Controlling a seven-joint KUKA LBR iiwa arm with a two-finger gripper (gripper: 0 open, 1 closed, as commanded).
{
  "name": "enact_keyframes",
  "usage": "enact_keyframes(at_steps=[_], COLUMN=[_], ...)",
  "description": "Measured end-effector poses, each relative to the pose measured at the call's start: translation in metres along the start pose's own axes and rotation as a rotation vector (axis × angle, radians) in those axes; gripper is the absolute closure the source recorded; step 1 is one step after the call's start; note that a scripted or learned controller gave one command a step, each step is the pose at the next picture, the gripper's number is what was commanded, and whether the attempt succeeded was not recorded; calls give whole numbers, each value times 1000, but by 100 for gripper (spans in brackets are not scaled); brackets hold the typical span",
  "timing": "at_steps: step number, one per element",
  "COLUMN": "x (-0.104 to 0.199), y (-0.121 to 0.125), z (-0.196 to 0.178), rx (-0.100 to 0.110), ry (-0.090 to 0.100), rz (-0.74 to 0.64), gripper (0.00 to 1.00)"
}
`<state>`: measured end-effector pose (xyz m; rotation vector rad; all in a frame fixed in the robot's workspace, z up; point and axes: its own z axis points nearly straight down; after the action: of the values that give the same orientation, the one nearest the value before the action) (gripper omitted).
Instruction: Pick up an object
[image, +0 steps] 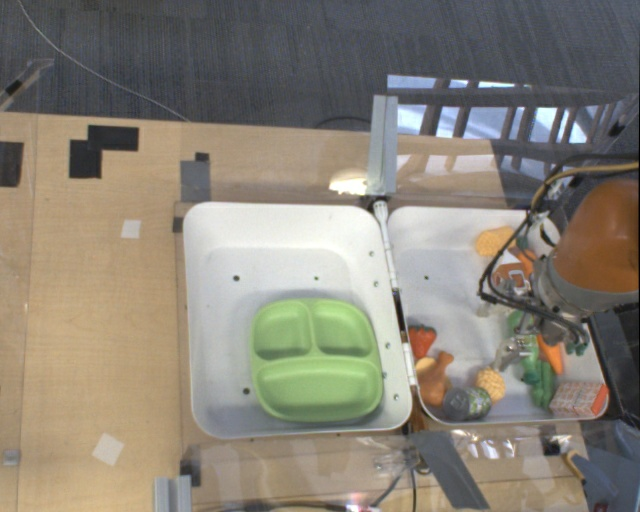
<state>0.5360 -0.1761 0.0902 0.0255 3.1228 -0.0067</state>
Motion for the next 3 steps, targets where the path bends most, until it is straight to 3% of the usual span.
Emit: enact_keyframes(at_steps=[1, 2, 3], x=[-59, -81, -23], y=[55, -5, -18], z=[2, -35, 1], rx=[-5, -1, -1], ry=[2, 6, 3], rz=[47, -40, -34], gripper=[0, 0, 0])
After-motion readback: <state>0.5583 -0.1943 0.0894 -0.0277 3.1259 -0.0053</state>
